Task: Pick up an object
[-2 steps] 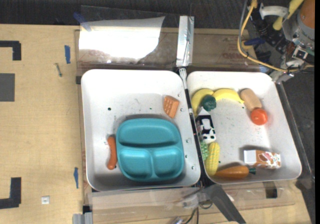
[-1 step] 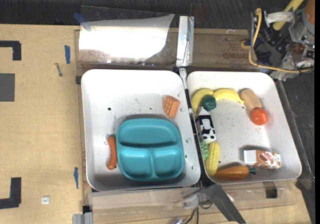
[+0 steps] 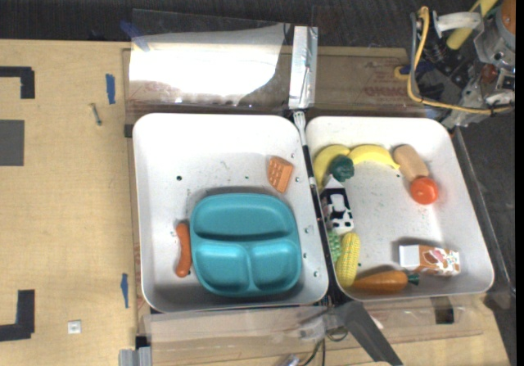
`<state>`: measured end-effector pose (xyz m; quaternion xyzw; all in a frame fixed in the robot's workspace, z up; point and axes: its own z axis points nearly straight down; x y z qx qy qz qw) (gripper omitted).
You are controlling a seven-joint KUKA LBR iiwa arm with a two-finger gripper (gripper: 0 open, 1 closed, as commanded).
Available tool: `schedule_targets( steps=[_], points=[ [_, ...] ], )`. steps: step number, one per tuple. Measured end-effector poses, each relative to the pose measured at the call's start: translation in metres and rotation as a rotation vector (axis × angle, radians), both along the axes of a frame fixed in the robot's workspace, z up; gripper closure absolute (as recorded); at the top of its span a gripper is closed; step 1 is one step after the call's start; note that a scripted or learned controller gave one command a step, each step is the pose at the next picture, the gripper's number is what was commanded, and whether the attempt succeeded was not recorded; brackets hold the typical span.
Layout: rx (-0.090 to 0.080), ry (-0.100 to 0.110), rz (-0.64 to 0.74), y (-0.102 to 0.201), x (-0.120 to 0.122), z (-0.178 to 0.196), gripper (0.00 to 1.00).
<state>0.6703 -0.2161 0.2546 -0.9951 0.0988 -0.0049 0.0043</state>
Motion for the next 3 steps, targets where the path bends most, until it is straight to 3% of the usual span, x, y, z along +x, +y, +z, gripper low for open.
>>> schedule_targets(
  steps=[1,2,3],
  points=[
    [0.004,-0.006,0.003,0.004,0.002,0.011,1.00],
    [-0.005,0.003,-0.003,-0.005,-0.002,0.047,1.00],
    [0.000,0.014,-0.002,-0.005,-0.004,-0.006,1.00]
  ],
)
